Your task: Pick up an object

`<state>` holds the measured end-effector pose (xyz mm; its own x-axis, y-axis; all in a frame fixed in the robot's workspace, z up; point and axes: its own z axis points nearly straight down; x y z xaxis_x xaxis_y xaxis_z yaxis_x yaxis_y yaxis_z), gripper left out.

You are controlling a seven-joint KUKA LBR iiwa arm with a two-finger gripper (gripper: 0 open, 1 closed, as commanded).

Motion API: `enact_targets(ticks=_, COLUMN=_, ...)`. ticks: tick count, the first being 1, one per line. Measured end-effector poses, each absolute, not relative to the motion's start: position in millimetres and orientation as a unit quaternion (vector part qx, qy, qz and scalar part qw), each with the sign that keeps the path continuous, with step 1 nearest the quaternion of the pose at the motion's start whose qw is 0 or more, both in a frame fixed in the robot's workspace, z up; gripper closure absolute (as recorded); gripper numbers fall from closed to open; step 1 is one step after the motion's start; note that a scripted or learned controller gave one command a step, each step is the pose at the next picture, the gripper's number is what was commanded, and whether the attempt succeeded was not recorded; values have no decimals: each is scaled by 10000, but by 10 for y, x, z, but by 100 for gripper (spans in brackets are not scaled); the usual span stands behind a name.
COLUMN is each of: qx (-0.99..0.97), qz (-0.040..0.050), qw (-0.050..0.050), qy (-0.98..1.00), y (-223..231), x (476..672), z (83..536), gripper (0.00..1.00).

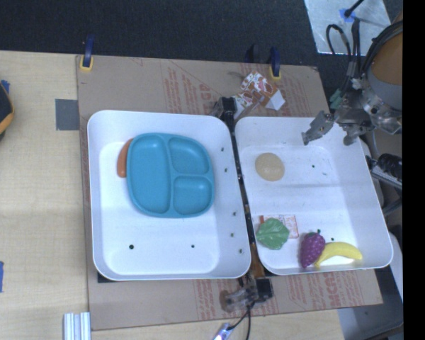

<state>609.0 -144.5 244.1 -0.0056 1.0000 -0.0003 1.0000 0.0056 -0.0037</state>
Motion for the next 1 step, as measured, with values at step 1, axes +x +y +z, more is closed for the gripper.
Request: enact_targets(ticks=1, qx=-7055, qz=26, qw=12, qy=-7087, y=-2006, x=5936, z=2261, gripper=0)
